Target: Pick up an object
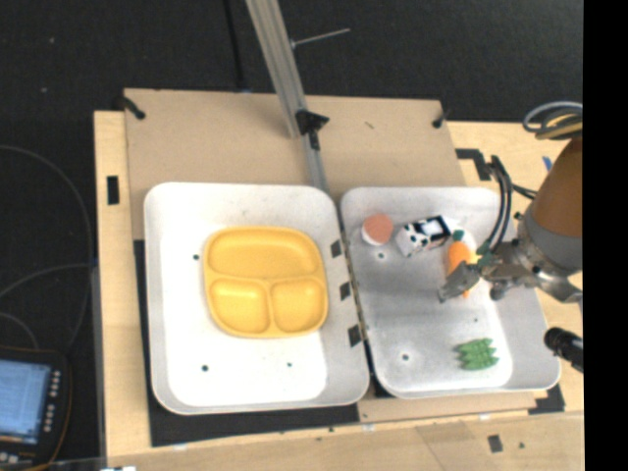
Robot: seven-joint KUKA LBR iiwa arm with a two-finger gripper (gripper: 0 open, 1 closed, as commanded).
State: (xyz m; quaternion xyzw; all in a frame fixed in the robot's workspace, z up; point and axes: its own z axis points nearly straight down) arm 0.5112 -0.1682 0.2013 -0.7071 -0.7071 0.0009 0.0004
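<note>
Two white bins; gripper [459, 285] low over right bin [412, 361]. Finger state: cannot tell. Carrot toy [457, 255] touching or just above the fingertips, not visibly pinched. Black-and-white toy [425, 235] and pink disc [378, 229] beyond, up-left. Green toy [477, 354] below. Yellow divided plate [265, 281] in left bin [177, 263].

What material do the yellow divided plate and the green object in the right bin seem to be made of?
The yellow divided plate looks like moulded plastic: one even colour, rounded compartments, a soft sheen. The green object looks matte with a bumpy outline, perhaps soft plastic or rubber; it is too small to be sure.
</note>
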